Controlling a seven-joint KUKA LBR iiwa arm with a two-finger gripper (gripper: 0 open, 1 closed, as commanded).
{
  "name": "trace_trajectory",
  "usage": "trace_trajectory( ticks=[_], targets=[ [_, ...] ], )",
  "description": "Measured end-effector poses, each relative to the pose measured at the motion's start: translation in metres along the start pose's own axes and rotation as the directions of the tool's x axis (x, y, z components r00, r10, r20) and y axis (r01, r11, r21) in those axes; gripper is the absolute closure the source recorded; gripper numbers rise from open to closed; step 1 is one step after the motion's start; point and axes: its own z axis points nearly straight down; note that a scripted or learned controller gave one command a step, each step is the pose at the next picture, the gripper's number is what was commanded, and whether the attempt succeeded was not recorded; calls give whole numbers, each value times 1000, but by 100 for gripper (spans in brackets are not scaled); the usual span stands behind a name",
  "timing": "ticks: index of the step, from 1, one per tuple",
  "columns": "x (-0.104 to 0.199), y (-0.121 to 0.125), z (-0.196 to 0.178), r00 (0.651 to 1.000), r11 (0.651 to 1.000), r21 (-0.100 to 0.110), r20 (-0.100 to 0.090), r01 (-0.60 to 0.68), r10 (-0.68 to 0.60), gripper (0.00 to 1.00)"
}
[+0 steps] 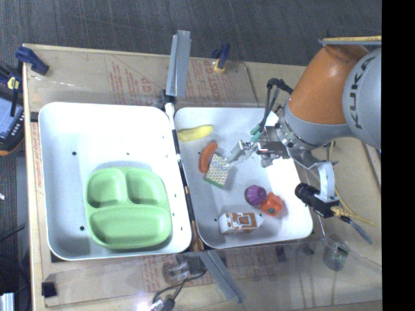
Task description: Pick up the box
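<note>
A small box (218,170) with a green and white pattern lies tilted in the middle of the right bin (295,229). My gripper (235,155) reaches in from the right and ends at the box's upper right corner, touching it or just above it. I cannot make out whether the box is held. A second boxy item, a white and brown carton (240,221), lies near the bin's front wall, well apart from the gripper.
In the right bin, a yellow banana (195,133) lies at the back, a red-orange sausage (207,156) beside the patterned box, and purple (255,194) and orange (273,204) toys to the right. The left bin (58,128) holds a green divided tray (128,208).
</note>
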Motion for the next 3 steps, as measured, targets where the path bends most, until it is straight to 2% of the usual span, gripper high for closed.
trace_trajectory(
  ticks=[1, 2, 3],
  targets=[
    [-16, 38, 163, 1000, 1000, -2, 3, -15, 15, 0],
    [-18, 38, 153, 1000, 1000, 1, 3, -11, 11, 100],
    [1, 90, 53, 1000, 1000, -4, 1, 8, -8, 100]
  ],
)
